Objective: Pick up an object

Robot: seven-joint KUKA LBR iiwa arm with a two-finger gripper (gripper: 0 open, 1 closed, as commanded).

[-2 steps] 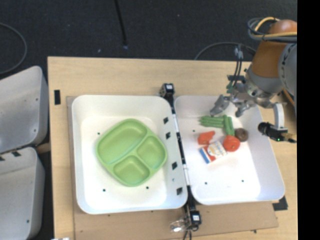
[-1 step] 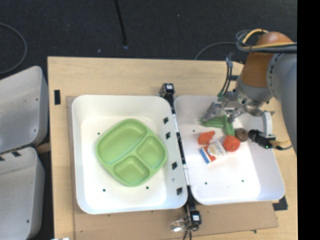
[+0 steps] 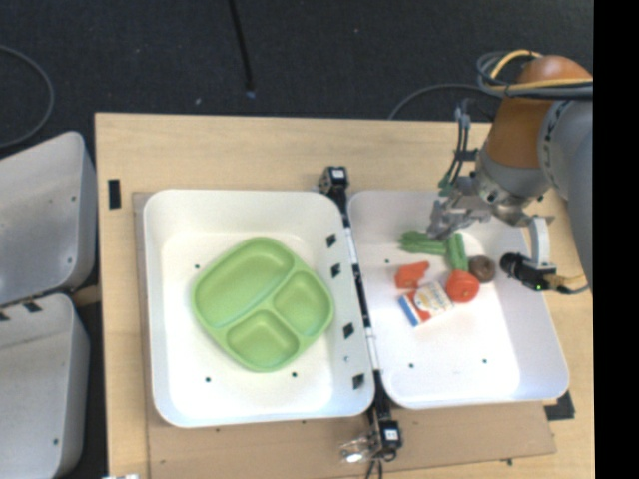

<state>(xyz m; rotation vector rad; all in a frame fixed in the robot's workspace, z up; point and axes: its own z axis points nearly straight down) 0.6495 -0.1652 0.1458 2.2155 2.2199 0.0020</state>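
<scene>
- Desk (image 3: 120, 148): pale wood. A bare strip runs along its far edge and its left edge. Dark floor lies beyond the far edge.
- Two white bins stand side by side on the desk, and their inner rims meet along the middle seam.
- Left bin (image 3: 160, 367): holds one green plate (image 3: 262, 302) with three compartments. The plate lies flat near the centre, turned at a slant. There is bare floor on every side of it, widest at the far left corner and along the near wall.
- Right bin (image 3: 499, 367): all the things sit in a cluster in its far half. The near half is open floor, as is the strip along the seam.
- Contents of the right bin:
  - long green piece (image 3: 419, 239), lying crosswise;
  - second green piece (image 3: 457, 249), lying front to back, its far end close to the first;
  - red wedge (image 3: 411, 274), just nearer than the long green piece;
  - red ball (image 3: 462, 286), at the near end of the second green piece;
  - small box (image 3: 429, 302), white with red and blue, touching or just beside the red ball;
  - brown ball (image 3: 482, 266), right of the second green piece, near the red ball.
- Arm (image 3: 519, 138): enters over the far right corner of the right bin, close to its far wall.
- Jaws: hang over the two green pieces. I cannot tell whether they are open or closed, and no thing is seen gripped.
</scene>
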